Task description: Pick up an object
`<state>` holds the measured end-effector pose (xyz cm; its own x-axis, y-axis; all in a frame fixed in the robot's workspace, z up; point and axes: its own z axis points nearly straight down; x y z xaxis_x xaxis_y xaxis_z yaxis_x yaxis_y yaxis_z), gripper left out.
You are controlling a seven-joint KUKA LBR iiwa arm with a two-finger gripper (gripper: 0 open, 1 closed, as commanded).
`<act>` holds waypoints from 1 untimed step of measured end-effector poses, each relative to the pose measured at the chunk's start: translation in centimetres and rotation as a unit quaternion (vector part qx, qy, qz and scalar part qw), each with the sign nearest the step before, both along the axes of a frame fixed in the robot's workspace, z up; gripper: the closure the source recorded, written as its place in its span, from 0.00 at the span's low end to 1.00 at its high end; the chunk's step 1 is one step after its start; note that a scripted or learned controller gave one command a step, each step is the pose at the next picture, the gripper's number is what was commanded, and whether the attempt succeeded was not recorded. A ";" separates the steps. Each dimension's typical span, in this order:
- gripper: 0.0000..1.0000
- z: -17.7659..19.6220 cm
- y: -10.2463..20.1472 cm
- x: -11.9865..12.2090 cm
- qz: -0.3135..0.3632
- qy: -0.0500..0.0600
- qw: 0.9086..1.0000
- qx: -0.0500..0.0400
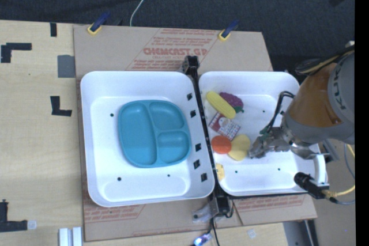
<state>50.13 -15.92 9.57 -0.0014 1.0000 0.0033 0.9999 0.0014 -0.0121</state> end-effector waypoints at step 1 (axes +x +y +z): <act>1.00 4.2 -0.8 -0.2 -0.001 -0.005 1.000 -0.001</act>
<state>49.94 -16.73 13.78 -0.0003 1.0000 0.0004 1.0000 0.0003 -0.0029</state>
